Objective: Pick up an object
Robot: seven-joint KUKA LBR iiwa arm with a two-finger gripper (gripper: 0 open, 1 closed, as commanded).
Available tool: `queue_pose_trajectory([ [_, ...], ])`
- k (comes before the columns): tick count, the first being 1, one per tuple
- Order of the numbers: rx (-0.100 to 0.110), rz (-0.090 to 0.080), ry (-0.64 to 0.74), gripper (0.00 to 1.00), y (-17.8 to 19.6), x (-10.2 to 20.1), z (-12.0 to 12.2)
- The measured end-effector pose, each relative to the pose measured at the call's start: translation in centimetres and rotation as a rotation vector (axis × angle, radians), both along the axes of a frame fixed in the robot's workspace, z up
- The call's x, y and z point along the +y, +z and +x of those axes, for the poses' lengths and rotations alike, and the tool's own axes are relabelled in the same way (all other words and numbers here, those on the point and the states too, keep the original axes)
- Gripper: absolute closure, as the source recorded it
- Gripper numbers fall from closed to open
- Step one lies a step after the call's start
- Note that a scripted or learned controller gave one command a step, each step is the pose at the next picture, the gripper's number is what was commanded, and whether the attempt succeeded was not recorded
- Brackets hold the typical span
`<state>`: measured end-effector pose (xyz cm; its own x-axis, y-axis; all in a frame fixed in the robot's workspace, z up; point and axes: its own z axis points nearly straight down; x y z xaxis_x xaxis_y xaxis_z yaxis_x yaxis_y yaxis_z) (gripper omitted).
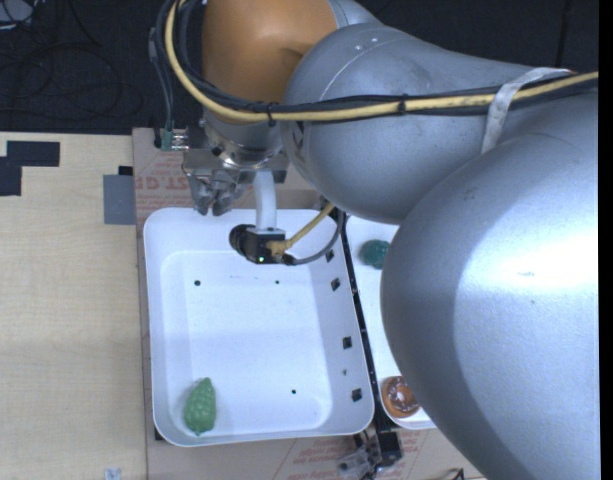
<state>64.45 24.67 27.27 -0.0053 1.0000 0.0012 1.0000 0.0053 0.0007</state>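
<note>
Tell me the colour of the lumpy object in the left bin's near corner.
Green; the lumpy object shows in the camera view.

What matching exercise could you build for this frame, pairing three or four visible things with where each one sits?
Things:
1. green bumpy object
2. teal object
3. brown round object
4. end effector

Places:
A. near end of the right bin, at the arm's edge
B. over the far rim of the left bin, near its left corner
C. far end of the right bin, beside the divider
D. near left corner of the left bin

Pairs: 1-D, 2-C, 3-A, 4-B
</note>
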Motion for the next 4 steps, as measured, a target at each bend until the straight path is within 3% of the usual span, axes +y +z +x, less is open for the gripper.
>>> queue_pose_trajectory([
  [1,0.004,-0.003,-0.002,0.00,-0.1,-0.3,-0.1],
  [2,0.012,-0.006,-0.005,0.00,-9.7,-0.3,-0.3],
  [3,-0.012,0.005,-0.002,0.00,9.5,-0.3,-4.2],
  [4,0.017,-0.008,-0.006,0.00,-11.3,-0.4,-3.8],
])
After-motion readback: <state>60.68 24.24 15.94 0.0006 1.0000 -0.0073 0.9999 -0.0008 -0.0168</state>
